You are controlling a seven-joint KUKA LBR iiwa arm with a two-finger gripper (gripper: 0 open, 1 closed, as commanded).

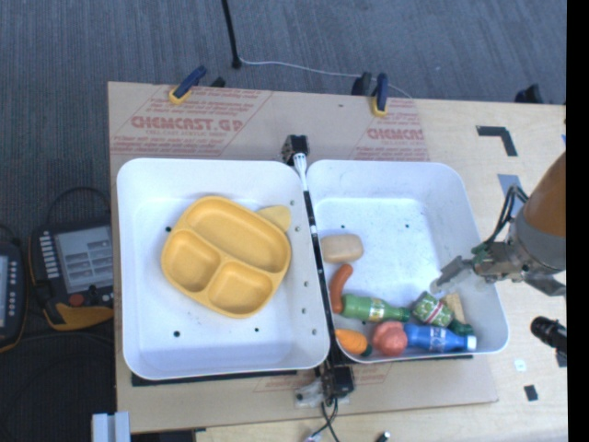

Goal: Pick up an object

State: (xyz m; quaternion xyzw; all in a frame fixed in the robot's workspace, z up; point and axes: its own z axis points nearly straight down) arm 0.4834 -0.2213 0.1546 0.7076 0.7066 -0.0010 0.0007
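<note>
The right bin (386,201) holds several small objects along its near side: a beige bread roll (341,247), a red sausage (340,284), a green bottle (373,309), an orange piece (351,341), a red ball (390,338), a blue bottle (440,340) and a small green item (431,309). My gripper (446,279) reaches in over the bin's right wall. It hangs just above and to the right of the small green item. Nothing is visibly held.
The left bin (147,201) holds a yellow divided plate (227,254) with a pale yellow piece (275,215) tucked behind it. The arm's wrist (543,238) and its cables hang over the right bin's right wall. Clamps (379,99) sit at the bench's far edge.
</note>
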